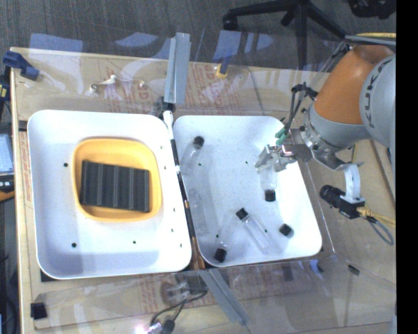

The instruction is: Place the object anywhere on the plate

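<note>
The yellow plate (115, 153) with its dark ridged insert sits in the left bin (49, 186), nothing placed on it. Right of the plate, clear black-capped vials (251, 228) lie in the neighbouring bin (226, 131). The gripper (273, 155) hovers there; whether it grips anything, I cannot tell. Picking and placing both appear undone.

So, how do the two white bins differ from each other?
The left bin holds a yellow plate with a dark ribbed block on it; the right bin holds scattered clear vials with black caps. The gripper hangs over the right bin, not the left bin. Both are shallow and white.
</note>
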You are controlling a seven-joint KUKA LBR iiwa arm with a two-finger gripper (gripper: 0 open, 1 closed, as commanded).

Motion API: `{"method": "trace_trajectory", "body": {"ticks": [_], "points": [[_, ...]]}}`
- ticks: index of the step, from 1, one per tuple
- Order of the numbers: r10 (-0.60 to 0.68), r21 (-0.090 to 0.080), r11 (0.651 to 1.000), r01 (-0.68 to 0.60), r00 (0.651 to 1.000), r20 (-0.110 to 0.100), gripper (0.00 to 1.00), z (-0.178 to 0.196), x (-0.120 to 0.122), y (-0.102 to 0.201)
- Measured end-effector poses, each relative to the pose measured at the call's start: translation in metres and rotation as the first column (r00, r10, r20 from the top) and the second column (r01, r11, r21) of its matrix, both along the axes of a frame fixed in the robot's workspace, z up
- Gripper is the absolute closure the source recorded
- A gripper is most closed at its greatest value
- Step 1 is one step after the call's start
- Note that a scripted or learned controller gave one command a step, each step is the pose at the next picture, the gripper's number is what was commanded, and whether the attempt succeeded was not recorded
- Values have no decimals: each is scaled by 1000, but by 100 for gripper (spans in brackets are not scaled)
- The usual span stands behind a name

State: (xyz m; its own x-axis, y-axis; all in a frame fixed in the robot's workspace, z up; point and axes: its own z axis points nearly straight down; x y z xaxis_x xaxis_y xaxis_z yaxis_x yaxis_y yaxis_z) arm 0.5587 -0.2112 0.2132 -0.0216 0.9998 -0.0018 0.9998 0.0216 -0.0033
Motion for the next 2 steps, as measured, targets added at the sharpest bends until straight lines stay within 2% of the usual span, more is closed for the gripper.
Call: {"method": "trace_trajectory", "body": {"ticks": [1,2], "points": [[132,4,991,-132,991,0,100,-16,-9,30],[259,4,966,-259,966,-1,100,10,-32,104]]}}
